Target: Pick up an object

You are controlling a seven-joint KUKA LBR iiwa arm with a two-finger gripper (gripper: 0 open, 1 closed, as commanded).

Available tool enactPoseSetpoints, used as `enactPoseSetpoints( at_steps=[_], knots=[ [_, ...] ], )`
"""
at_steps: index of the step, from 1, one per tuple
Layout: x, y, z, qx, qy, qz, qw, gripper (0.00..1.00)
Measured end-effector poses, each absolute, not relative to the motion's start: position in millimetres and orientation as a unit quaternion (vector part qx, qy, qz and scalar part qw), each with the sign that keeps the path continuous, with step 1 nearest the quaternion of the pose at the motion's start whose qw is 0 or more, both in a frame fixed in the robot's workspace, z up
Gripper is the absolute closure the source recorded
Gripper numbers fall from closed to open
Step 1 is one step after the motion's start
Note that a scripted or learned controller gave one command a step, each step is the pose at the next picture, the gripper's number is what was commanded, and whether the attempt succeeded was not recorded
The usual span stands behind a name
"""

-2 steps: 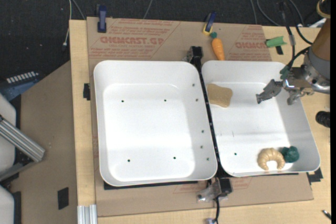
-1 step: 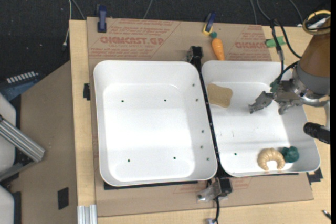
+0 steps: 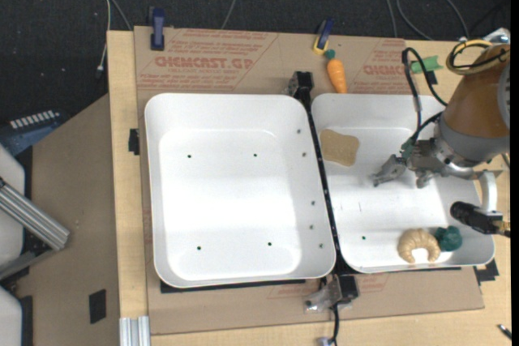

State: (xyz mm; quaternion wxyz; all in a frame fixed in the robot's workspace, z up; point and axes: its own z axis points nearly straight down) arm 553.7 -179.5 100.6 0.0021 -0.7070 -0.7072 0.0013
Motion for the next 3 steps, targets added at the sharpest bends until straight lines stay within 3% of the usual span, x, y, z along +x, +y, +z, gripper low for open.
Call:
enactPoseSetpoints(
  at_steps=[1, 3],
  knots=[
    [555.6, -179.9, 114.4, -0.707, -0.707, -0.0005, -0.001, 1.0],
    [559.1, -183.6, 200.7, -0.707, -0.707, -0.0009, -0.002, 1.0]
  ],
)
